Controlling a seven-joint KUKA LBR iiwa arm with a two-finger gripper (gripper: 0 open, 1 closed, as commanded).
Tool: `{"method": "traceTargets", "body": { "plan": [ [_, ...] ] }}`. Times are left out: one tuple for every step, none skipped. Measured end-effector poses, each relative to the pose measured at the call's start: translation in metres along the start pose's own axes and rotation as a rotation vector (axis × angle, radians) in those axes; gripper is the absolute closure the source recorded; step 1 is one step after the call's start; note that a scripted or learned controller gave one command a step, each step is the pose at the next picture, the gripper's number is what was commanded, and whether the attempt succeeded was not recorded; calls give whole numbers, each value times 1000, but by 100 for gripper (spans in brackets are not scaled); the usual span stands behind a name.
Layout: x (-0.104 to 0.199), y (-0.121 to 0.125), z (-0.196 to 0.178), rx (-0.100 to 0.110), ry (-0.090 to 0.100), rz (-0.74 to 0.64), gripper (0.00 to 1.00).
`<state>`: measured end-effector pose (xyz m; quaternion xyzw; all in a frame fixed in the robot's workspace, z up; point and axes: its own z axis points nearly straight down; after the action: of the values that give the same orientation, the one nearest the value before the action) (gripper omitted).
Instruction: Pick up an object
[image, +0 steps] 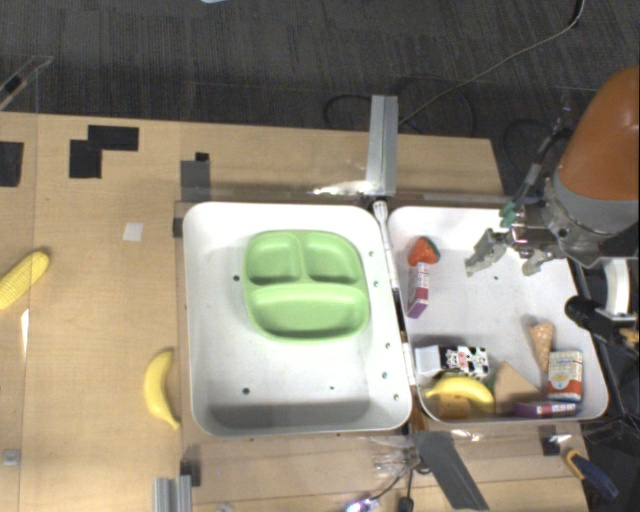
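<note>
Camera view shows the pincer (505, 250) spread wide and holding nothing above the right bin's (455, 300) bare far half, while candidate objects crowd its near edge, so closing on the banana (460, 392) could jostle neighbours.

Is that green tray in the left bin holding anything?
Empty. The green tray lies flat in the left bin, and all three of its compartments show bare green, with nothing in them.
</note>
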<state>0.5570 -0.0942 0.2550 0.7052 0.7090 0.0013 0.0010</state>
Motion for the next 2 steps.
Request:
{"method": "traceTargets", "body": {
  "plan": [
    [6,59,80,0,0,-21,0],
    [7,51,125,-39,-5,-59,0]
  ]
}}
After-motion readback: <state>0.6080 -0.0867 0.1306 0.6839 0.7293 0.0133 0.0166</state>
